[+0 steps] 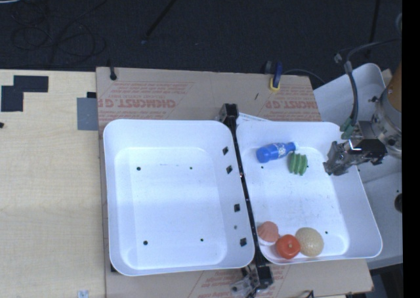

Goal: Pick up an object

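Note:
The right bin (354,191) holds a blue bottle (275,151) lying on its side near the back, with a green ridged object (298,163) just right of it. At the front corner sit a pink round piece (268,231), a red tomato-like ball (287,246) and a beige ball (310,241), close together. My gripper (336,161) hangs at the bin's right rim, right of the green object and apart from it. Nothing shows between its fingers.
The left bin (118,159) lies beside the right one, with a black divider clamp (237,185) between them. Both bins rest on a cardboard sheet (164,96). Cables and the arm's body crowd the right edge.

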You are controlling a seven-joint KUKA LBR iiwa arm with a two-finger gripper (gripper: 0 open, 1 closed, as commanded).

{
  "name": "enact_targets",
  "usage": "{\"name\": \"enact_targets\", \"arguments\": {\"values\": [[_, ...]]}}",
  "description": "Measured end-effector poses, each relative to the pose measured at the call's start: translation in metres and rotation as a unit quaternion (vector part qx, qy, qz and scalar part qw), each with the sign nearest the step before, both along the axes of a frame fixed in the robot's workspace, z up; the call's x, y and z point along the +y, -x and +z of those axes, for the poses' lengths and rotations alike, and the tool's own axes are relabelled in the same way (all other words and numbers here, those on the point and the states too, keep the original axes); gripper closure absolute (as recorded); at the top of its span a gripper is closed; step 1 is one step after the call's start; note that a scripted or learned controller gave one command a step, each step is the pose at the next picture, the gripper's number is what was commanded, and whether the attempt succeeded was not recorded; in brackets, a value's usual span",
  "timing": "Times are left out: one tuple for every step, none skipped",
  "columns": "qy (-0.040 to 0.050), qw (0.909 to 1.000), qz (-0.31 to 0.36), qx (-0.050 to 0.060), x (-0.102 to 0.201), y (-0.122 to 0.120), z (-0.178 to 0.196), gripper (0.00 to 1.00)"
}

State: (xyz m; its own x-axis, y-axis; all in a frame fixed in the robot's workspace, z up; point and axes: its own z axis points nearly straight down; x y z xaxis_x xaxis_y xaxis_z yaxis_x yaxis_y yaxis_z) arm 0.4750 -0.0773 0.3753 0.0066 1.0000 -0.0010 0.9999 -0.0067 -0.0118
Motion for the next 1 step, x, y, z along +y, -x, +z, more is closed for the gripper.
{"name": "enact_targets", "arguments": {"values": [[-0.0002,1.0,0.005,-0.008,0.0224,-0.0275,0.0669,1.0]]}}
